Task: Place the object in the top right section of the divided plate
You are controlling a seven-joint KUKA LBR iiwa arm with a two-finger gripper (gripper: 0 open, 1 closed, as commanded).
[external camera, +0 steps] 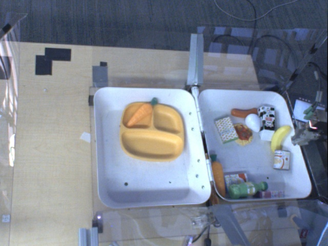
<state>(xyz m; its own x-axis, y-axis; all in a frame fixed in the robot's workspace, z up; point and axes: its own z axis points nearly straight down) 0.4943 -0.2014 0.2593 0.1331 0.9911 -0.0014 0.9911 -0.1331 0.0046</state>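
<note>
Pincer (307, 128) and wrist show as a small dark cluster at the right edge of the view, just outside the right bin's (302, 188) outer rim and level with the banana (280, 137); too little of it is clear to tell how far it stands open, and nothing is seen in its hold. Very little of the arm reaches into view, so its pose cannot be read beyond that low spot beside the bin.

On the tabletop (51, 152) the left bin (148, 191) carries the yellow divided plate (151, 145). A toy carrot (138, 114) lies in the plate's top left section, its green top (154, 102) at the upper rim. The top right section (168, 118) and the long lower section show bare yellow.

In the right bin lie a sausage (243, 112), a white egg (252, 121), a black-and-white carton (266, 117), a patterned packet (225, 129), a small can (281, 159), a green bottle (247, 189) and a second carrot (218, 174) along the left wall.
</note>
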